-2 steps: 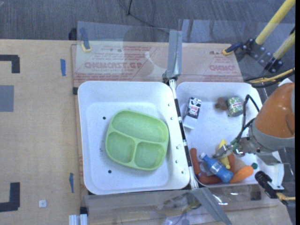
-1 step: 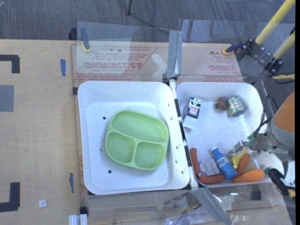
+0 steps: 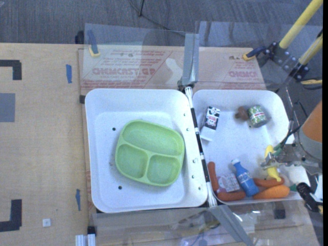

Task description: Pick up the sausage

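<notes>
The sausage (image 3: 214,182) is a long red-brown piece lying along the near-left corner of the right bin (image 3: 230,99), curving along the front wall. My gripper (image 3: 272,160) hangs over the bin's right side, well to the right of the sausage and apart from it. It sits right above a yellow banana-like toy (image 3: 273,171). The grey arm with its orange band (image 3: 313,129) comes in from the right.
Beside the sausage lie a red-and-white packet (image 3: 229,182), a blue bottle (image 3: 244,177) and an orange carrot (image 3: 275,191). A black-and-white carton (image 3: 211,118), a brown lump (image 3: 241,113) and a green can (image 3: 258,116) sit farther back. The left bin (image 3: 102,111) holds a green divided plate (image 3: 149,152).
</notes>
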You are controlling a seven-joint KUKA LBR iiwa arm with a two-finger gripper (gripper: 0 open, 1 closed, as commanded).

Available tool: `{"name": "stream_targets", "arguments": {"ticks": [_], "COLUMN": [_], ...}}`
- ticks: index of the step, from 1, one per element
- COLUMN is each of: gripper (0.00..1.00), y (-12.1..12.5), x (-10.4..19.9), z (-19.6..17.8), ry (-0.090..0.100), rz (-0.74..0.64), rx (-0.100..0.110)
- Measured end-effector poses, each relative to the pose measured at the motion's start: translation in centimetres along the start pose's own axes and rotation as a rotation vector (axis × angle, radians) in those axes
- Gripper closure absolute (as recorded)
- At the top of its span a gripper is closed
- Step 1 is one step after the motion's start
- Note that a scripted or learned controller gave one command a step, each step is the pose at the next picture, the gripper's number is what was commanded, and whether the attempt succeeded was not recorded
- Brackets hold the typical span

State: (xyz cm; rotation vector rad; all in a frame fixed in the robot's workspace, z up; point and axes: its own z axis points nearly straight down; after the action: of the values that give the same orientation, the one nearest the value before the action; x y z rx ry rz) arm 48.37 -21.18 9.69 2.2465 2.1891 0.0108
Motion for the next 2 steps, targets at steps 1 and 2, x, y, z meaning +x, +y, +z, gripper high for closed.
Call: {"name": "stream_targets", "arguments": {"ticks": [1, 2], "gripper": [1.0, 1.0], "y": [1.67, 1.71], "x": [9.43, 9.46], "z": [0.98, 0.04], "ry": [-0.001, -0.002], "rz": [-0.022, -0.022], "rx": [0.0, -0.001]}}
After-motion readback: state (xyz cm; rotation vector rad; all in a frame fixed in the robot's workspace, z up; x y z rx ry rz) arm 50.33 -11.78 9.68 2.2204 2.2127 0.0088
